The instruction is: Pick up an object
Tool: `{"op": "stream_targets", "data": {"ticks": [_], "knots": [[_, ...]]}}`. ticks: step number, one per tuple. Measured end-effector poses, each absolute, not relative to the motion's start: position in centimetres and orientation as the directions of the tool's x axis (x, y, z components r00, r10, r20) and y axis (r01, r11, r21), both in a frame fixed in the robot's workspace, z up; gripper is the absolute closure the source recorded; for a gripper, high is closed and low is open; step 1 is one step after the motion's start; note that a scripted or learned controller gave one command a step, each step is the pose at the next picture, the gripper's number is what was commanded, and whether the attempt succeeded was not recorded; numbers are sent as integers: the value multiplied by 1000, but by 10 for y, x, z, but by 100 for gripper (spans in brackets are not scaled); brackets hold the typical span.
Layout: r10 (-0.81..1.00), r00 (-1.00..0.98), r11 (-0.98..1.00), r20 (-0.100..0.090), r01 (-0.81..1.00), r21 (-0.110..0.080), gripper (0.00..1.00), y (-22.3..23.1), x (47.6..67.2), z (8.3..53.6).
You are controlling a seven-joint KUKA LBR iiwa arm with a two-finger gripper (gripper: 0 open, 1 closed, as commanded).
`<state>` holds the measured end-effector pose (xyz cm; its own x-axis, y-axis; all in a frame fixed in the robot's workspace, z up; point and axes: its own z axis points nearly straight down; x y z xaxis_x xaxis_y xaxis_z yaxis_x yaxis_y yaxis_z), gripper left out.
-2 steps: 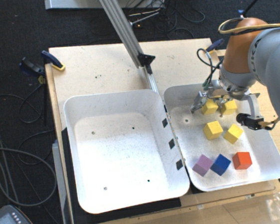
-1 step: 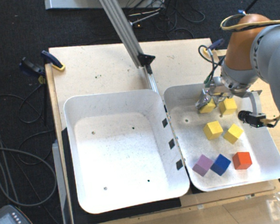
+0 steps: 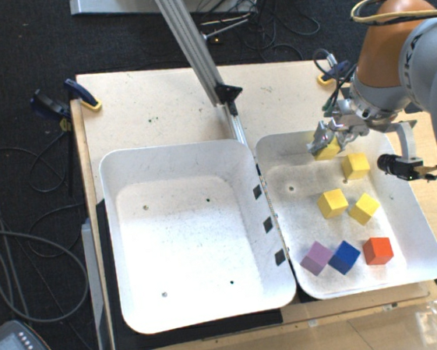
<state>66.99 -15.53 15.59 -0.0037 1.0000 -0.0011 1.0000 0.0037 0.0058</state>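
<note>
At the right bin's (image 3: 424, 221) far edge the pincer (image 3: 326, 144) sits clamped on a yellow block (image 3: 327, 150), so the grasp step looks underway, and the next move calls for a straight lift.

Bright, even overhead light; the white bins (image 3: 185, 229) look slightly washed out, with soft short shadows under the blocks (image 3: 333, 202). The floor (image 3: 29, 231) is dark and low in detail. Overall a bit soft and grainy, with the arm (image 3: 401, 55) mildly blurred.
</note>
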Motion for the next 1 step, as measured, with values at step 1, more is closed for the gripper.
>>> {"op": "stream_targets", "data": {"ticks": [1], "knots": [[1000, -3, 3, -1, 1000, 5, 100, -148, 667, 203]]}}
